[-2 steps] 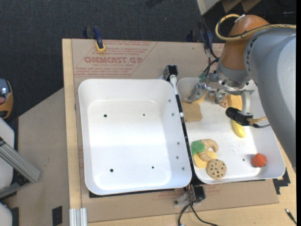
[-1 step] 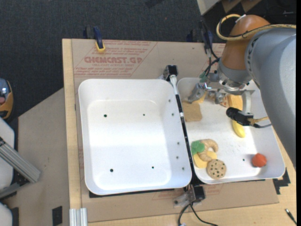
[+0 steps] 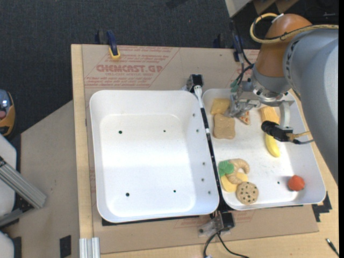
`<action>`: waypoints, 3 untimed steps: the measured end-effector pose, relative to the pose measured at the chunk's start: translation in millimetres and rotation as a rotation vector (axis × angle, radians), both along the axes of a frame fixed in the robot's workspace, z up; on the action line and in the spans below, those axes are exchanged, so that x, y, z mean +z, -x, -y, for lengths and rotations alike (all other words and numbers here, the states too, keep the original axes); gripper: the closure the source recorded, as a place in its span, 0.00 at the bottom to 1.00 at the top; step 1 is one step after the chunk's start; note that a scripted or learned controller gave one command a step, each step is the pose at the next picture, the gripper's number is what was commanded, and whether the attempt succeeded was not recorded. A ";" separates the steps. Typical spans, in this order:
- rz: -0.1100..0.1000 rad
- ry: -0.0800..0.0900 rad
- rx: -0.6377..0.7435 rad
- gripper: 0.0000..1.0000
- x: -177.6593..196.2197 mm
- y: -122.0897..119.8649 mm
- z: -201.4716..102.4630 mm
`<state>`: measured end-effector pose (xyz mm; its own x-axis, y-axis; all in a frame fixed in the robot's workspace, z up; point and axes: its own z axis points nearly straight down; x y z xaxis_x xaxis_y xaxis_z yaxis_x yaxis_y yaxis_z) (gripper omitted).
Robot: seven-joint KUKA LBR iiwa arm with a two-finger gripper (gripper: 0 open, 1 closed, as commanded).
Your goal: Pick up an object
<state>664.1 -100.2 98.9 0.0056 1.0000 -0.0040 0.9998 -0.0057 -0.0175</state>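
Note:
My gripper [image 3: 238, 109] hangs low over the far left part of the right bin [image 3: 309, 163]. It sits just above a tan bread slice [image 3: 224, 127], between a yellow cheese piece [image 3: 219, 106] and a small pizza slice [image 3: 245, 117]. The gripper's body hides what lies directly beneath it. An orange block [image 3: 270, 114] lies to its right, and a banana [image 3: 272, 145] sits nearer the front.
At the right bin's front lie a cookie [image 3: 247, 192], a pile of green, yellow and pretzel pieces [image 3: 232, 171] and a red tomato [image 3: 295, 183]. The left bin [image 3: 107, 104] stands beside it, across a shared divider. A black cable crosses by the banana.

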 end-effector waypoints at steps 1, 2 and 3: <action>0.001 0.000 0.001 0.00 0.0 -0.6 -1.0; 0.029 -0.002 0.007 0.00 -8.8 4.5 -5.9; 0.023 -0.001 0.000 0.00 -10.4 57.8 55.0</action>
